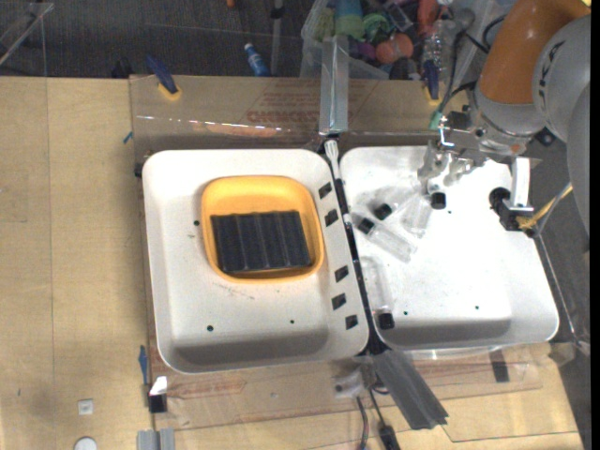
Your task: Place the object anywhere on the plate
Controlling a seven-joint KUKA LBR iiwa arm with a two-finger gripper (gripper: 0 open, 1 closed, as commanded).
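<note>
So here's where things stand. The arm (527, 45) reaches in at roughly 1 o'clock in the frame, with the gripper (439, 178) parked over the 12 o'clock end of the right bin (469, 284). Honestly I can't tell if the gripper is open or clamped, since it's a blur of shiny metal against white plastic from this angle. Nothing visibly sits in it, so I'm not calling it a grab.

The thing to move looks to me like the clear plastic object (398, 223) with a few black bits on it. It's lying on the right bin's floor at about 10 o'clock from that bin's centre, close to the black divider (342, 242) between the bins. From the gripper it's down at around 7 o'clock, near but apart.

The yellow plate (258, 187) is in the left bin (178, 251), straight off at 9 o'clock from the clear object. It already has a dark ribbed slab (261, 240) covering most of its middle.

My read is that this is the pick stage, with nothing delivered yet. The next move needs the gripper to shift toward 7 o'clock, line up over the clear piece and come down on it. That's tricky, because see-through plastic lying flat gives little to bite. After that comes a lift high enough to clear the divider, a carry toward 9 o'clock, and a drop anywhere on the plate, probably on top of the ribbed slab.
</note>
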